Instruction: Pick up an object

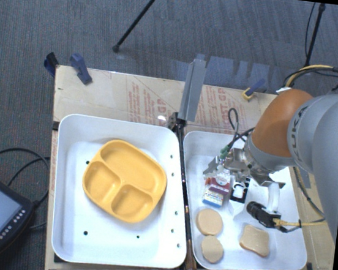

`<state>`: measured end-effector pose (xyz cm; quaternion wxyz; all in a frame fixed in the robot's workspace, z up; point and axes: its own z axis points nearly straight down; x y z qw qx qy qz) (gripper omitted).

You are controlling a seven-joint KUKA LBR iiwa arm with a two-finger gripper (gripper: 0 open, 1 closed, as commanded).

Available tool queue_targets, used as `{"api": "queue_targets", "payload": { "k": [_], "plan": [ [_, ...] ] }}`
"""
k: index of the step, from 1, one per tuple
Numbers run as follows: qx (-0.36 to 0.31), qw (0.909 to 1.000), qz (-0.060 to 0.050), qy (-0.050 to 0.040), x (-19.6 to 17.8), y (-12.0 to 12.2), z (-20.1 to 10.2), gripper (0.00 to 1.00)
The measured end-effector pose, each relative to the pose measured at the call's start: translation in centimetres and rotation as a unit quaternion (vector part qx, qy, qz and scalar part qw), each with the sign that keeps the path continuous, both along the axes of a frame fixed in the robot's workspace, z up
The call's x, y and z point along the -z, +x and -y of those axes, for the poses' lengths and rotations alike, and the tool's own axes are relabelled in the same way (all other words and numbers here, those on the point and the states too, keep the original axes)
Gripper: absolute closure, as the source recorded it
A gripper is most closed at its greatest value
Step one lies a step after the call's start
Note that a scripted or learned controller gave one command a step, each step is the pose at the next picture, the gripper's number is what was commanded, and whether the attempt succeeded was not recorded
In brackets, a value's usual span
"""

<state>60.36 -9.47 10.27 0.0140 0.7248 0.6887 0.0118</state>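
Arm (318,129), grey with an orange band, reached in from the right over the right bin (299,250), its gripper (225,169) low above a small box (215,193) in the bin's near-left part. Whether the jaws stood wide or narrow could not be told from above, as the wrist and cabling hid them. The box, white with red and blue print, lay just beside the gripper's tip, and contact between the two could not be made out. A black block (239,190) sat just to the box's right.

Nearer the camera in the same bin lay two round tan cookies (210,222), one before the other, close together, and a tan slice of toast (256,240) to their right, apart from them. A black fitting with a yellow cable (263,215) hung between the gripper and the toast.

The left bin (74,150) held a yellow divided plate (124,181), lying flat near its middle, three compartments up.
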Motion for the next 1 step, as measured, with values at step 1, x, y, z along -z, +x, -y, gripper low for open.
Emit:
{"api": "queue_targets", "payload": {
  "k": [1],
  "plan": [
    [0.001,1.0,-0.005,0.0017,-0.51,-0.18,-0.02,1.0]
  ]
}}
